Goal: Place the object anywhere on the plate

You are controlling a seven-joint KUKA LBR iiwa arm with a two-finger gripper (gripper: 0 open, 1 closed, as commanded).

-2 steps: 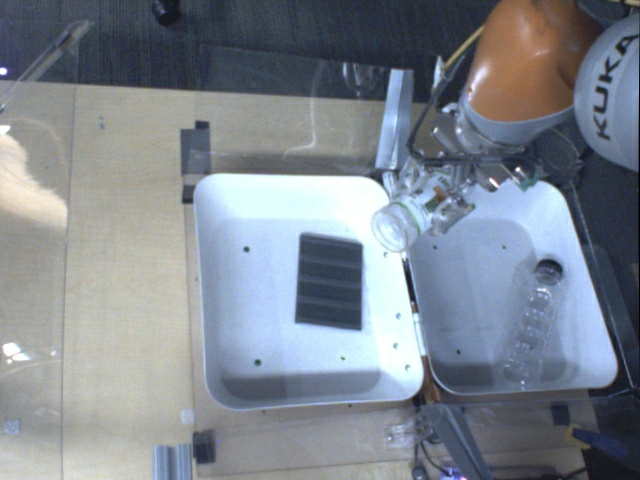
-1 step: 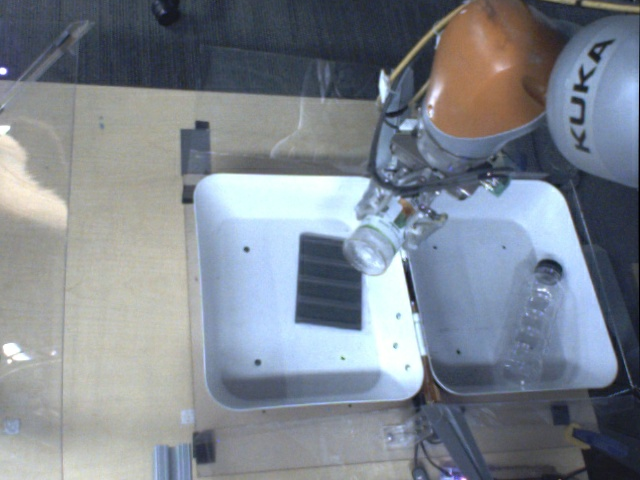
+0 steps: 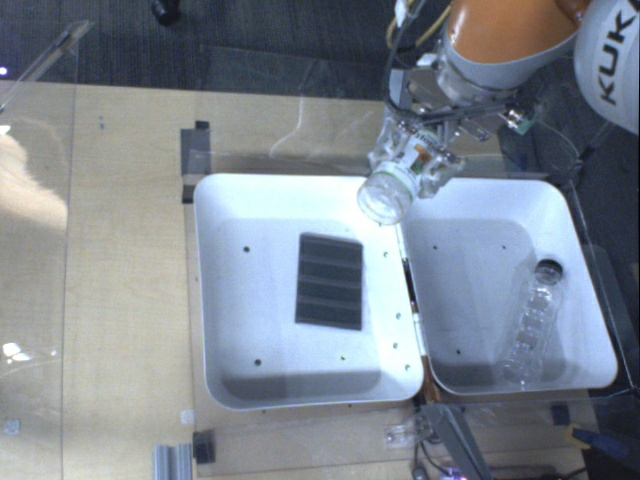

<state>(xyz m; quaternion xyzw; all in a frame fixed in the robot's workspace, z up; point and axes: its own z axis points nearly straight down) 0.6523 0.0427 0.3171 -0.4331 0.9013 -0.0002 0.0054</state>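
the wooden bench (image 3: 100, 298) fills most of the camera view, pale and bare on its left side, with a clear sheet lying over that part and catching glare. on it sit two shallow white bins side by side, touching along their inner walls. the left bin (image 3: 225, 298) is the larger-looking of the two and carries a dark ribbed rectangular plate (image 3: 330, 280) lying flat near its middle, slightly tilted off the bin's axis. the right bin (image 3: 470, 258) holds a clear plastic bottle (image 3: 530, 323) lying on its side along the bin's right part, its dark cap end pointing toward the far wall. the grey arm (image 3: 520, 18) comes in from the upper right, its orange band broad above the wrist, with yellow and black cables looped beside it. below the wrist the gripper (image 3: 410, 163) hangs over the far rims of the bins, just about where the two bins meet. a small clear glass jar (image 3: 383, 196) sits at its tip, tilted with its open mouth turned toward the camera and down to the left; the jar appears to be lifted above the bins' far edge, between the fingers, which look closed narrowly on its upper part, though the clutter of the fingers and the transparent glass makes the exact contact hard to read. the jar is well apart from the plate.
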